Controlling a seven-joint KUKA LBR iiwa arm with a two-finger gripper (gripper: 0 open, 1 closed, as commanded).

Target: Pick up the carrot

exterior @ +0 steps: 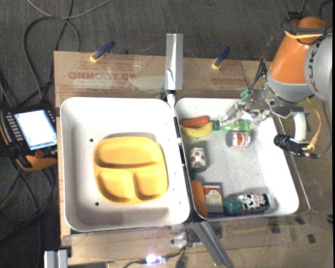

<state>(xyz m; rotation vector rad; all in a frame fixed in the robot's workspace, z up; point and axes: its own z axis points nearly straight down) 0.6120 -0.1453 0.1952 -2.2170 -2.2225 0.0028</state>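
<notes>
The carrot is an orange stub lying against the left wall of the right bin, near its front corner and beside a small orange box. My gripper hangs over the far part of that bin, just above a green bottle, and well away from the carrot. The grey and orange arm reaches in from the upper right.
The right bin also holds a red sausage on a banana, a silver can, a strawberry-print can, a green lump and a black-and-white bottle. A yellow divided tray lies in the left bin.
</notes>
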